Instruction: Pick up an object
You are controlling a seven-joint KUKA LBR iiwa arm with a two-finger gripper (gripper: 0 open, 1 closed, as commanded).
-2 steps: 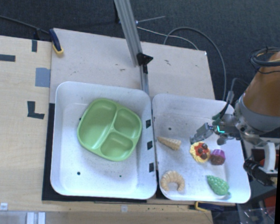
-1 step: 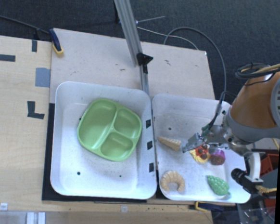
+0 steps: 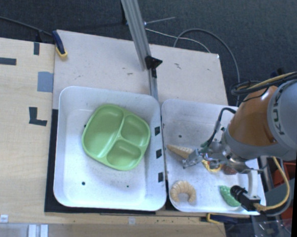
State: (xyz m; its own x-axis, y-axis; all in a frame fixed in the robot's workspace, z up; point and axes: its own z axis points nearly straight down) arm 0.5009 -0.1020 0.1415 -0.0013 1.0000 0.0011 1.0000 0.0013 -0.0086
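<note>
We judge this as the approach step: our tool [image 3: 192,159] hangs low in the right bin [image 3: 190,113], its tips just beside the cone [image 3: 179,150], but we cannot tell its state. The croissant [image 3: 183,192] lies near the front wall, a green piece [image 3: 228,195] to its right. Next we would need to centre over the cone and descend.

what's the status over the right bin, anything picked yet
Gripper low in right bin, nothing seen held. Cone-shaped piece lies beside it, croissant and green item nearer front. Green divided plate in left bin, out of the way.
</note>
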